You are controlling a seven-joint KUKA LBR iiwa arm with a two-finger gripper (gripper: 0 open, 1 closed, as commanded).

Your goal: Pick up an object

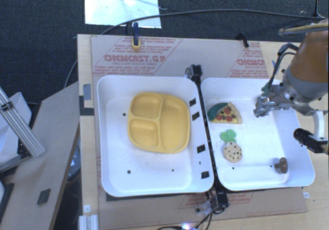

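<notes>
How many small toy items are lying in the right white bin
3: flat pizza-slice toy near the divider, green-topped pineapple toy below it, small brown knob-shaped piece toward the front right corner. The arm may hide others.

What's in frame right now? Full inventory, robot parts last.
bins: 2, white, side by side on the bench
divided plate: 1, yellow, three compartments, middle of the left bin
pizza slice toy: 1, green crust with red topping, upper left of the right bin
pineapple toy: 1, tan body with green top, right bin, below the pizza slice
small brown object: 1, brown, lower right corner of the right bin
clamp: 1, blue and yellow, on the back edge of the bench
arm: 1, grey with orange band, reaching in from the right over the right bin
tool: 1, metallic, above the upper right part of the right bin, nothing visibly held
</notes>
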